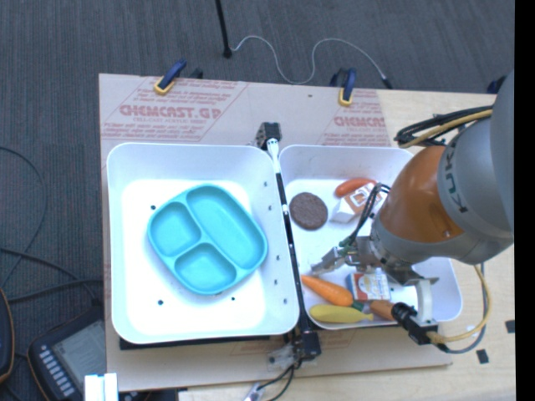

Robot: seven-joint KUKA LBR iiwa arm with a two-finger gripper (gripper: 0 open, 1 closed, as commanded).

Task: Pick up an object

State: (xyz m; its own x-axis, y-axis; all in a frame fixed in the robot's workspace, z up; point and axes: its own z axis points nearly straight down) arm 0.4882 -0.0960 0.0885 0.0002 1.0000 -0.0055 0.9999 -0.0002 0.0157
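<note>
Fingers: can't tell open vs closed, wrist hides them. I see the gripper low in the right bin, just above the carrot, w/ the arm over that bin's right half. Yellow piece sits just below the carrot, snack packet to its right, brown disc well above it. Blue tray is far left, in the left bin. Risk, imo: items are crowded, so the jaws could nudge the carrot aside or pinch two things.

"CHEMCAST GP" printed red on brown board twice; "KU" on arm
</note>
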